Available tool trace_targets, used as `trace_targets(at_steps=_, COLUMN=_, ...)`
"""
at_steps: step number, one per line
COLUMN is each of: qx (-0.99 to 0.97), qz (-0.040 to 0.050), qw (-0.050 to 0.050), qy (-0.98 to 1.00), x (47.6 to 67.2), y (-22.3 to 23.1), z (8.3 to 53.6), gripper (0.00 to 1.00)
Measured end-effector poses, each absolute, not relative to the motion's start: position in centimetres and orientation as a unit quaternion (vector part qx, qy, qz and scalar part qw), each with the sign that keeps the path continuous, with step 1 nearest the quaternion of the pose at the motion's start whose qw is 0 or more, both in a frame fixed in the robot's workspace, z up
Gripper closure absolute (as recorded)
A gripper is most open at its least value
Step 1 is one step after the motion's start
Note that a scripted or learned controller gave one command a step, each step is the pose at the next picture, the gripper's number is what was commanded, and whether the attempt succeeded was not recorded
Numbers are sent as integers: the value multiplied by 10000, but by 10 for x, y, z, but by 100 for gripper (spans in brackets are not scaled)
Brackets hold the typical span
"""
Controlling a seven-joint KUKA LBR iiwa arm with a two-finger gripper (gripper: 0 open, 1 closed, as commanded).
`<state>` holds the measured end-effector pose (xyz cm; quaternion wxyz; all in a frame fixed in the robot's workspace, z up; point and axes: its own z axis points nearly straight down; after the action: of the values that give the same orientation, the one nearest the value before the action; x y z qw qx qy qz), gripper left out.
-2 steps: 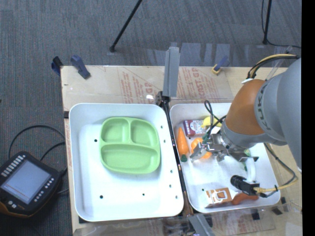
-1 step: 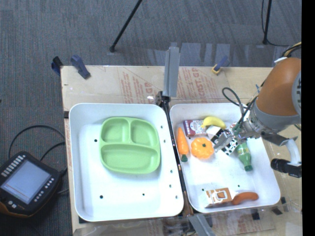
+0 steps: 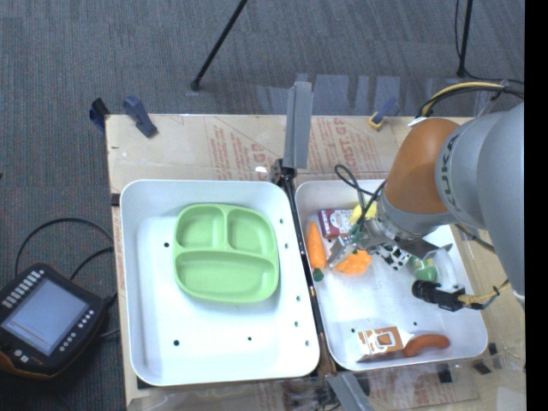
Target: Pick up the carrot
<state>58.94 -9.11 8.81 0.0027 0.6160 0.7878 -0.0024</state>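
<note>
The carrot (image 3: 316,247) is orange with a green stem end. It lies lengthwise along the left wall of the right bin (image 3: 467,315). My gripper (image 3: 346,250) hangs low over that bin, a little to the right of the carrot and apart from it. It sits right above an orange lumpy toy (image 3: 355,264). The arm's body hides much of the bin's upper right part.
A red packet (image 3: 336,222) and a yellow piece (image 3: 360,215) lie behind the gripper. A green item (image 3: 425,271), a small brown carton (image 3: 380,339) and a sausage (image 3: 425,344) are in the right bin too. The left bin (image 3: 145,315) holds a green divided plate (image 3: 227,253).
</note>
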Motion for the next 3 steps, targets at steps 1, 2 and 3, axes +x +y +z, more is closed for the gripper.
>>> trace_targets(at_steps=1, qx=6164, qz=-38, qw=4, qy=7874, x=589, y=-92, z=96, gripper=100)
trace_targets(at_steps=2, qx=6466, qz=-11, qw=-11, qy=7629, x=644, y=-61, z=186, gripper=100)
trace_targets(at_steps=3, qx=6868, qz=-20, qw=-27, qy=7268, x=644, y=-83, z=166, gripper=100)
